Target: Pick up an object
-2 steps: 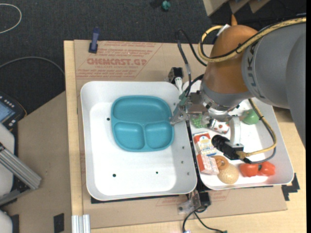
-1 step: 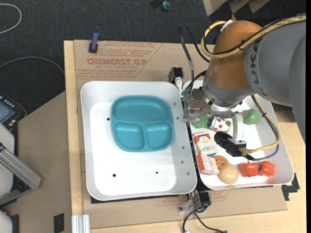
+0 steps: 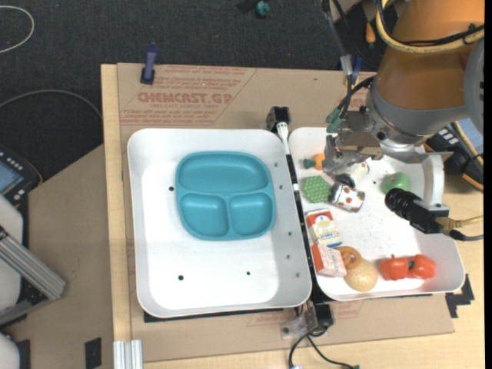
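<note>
Gripper (image 3: 343, 172) hangs low over the upper-left part of the right bin (image 3: 388, 233); whether it is wide or narrow I cannot tell, since the wrist hides it from above, and nothing can be seen held. Just beside it at 6 o'clock lies a small white red-spotted piece (image 3: 348, 197), the likeliest target. A green bumpy disc (image 3: 314, 188) lies close at 8 o'clock, an orange scrap (image 3: 309, 161) at 10 and a green ball (image 3: 397, 181) at 3. Farther off are a red-and-white carton (image 3: 324, 229) at 7, a tan round lump (image 3: 360, 272) at 6 and a red vegetable (image 3: 405, 267) at 5. Well away at 9 o'clock, a teal divided plate (image 3: 225, 193) rests in the left bin (image 3: 215, 279). The pick looks barely begun: the approach is made, while the grasp and the lift remain.
</note>
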Controlling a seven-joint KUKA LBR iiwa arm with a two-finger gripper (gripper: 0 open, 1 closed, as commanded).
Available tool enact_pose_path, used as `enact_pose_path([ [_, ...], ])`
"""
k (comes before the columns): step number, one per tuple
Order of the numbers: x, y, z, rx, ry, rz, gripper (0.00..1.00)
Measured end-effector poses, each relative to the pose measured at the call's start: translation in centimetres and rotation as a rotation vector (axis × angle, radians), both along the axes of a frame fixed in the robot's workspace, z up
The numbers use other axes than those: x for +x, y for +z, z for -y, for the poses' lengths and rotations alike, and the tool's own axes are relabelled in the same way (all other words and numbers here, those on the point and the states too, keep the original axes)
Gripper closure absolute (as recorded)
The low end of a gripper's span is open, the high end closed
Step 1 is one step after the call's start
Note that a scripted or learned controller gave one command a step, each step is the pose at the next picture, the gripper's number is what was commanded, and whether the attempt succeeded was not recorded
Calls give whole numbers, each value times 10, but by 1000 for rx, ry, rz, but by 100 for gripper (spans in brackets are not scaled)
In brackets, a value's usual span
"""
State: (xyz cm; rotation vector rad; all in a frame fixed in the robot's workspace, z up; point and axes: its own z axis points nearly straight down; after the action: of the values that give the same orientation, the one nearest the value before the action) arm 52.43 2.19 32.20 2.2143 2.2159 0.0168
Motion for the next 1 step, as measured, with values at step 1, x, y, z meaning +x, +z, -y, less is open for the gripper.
enact_pose_path([
  [1, -38, -15, -68, 1, 6, -19, 100],
])
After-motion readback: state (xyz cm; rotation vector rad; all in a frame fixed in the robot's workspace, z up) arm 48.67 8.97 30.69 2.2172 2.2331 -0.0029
